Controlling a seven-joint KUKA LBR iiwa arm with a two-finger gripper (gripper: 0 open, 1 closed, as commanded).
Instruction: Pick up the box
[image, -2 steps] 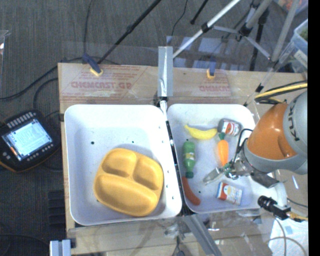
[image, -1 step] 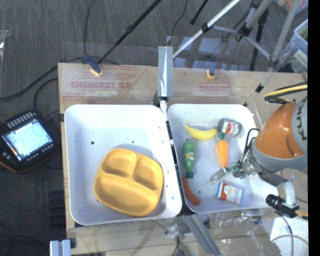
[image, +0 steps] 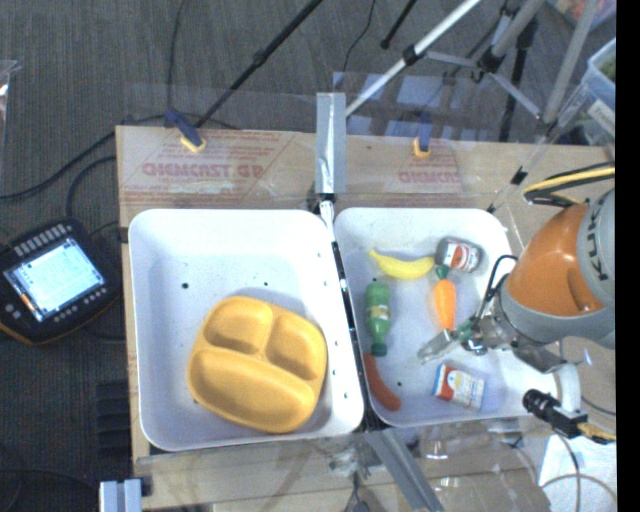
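Note:
The box (image: 459, 386) is a small white carton with orange and blue print. It lies flat near the front of the right bin (image: 500, 232). My gripper (image: 441, 346) hangs just above and behind the box, over the bin floor between the box and a carrot (image: 444, 303). Nothing shows in the gripper. The grey arm with its orange band (image: 560, 275) reaches in from the right and covers the right side of the bin.
The right bin also holds a banana (image: 402, 265), a small can (image: 460, 255), a green bottle (image: 376, 314) and a red pepper (image: 381, 386). A large yellow sectioned tray (image: 258, 362) lies in the left bin (image: 160, 300). A raised divider (image: 343, 300) separates the bins.

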